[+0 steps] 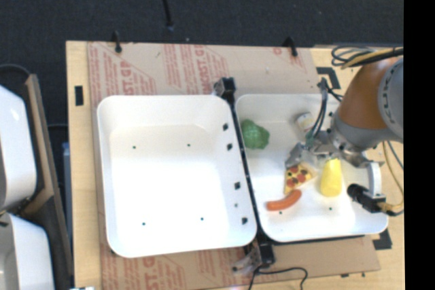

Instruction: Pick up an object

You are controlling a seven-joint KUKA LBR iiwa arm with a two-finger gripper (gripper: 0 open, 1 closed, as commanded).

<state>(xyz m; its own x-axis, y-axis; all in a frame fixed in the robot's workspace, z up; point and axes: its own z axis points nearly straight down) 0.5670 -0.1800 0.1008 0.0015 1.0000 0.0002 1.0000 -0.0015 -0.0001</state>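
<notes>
**Camera view: arm low over the right bin, claw beside the pizza toy**

Camera view looks down on two white bins side by side on a cardboard-covered bench [170, 68]. The left bin [129, 119] takes the middle of the picture; the right bin [272, 109] sits touching it at 3 o'clock.

The arm [367, 102], grey with an orange band, comes in from 3 o'clock and hangs over the right bin's far half. Its gripper [299, 154] points down toward the bin's centre, tips just above a small pizza slice toy [298, 177]. Whether the claw is open or closed cannot be told; nothing shows plainly between its tips.

Things in the right bin, from the bin's centre:
- green lump [255, 134] at 10 o'clock, near the divider
- pizza slice at the centre
- orange sausage shape [283, 202] at 6 o'clock, just beside the slice
- yellow block [331, 178] at 3 o'clock, near the slice but apart from it
- pale round thing [304, 120] at 12 o'clock, partly hidden by the arm
</notes>
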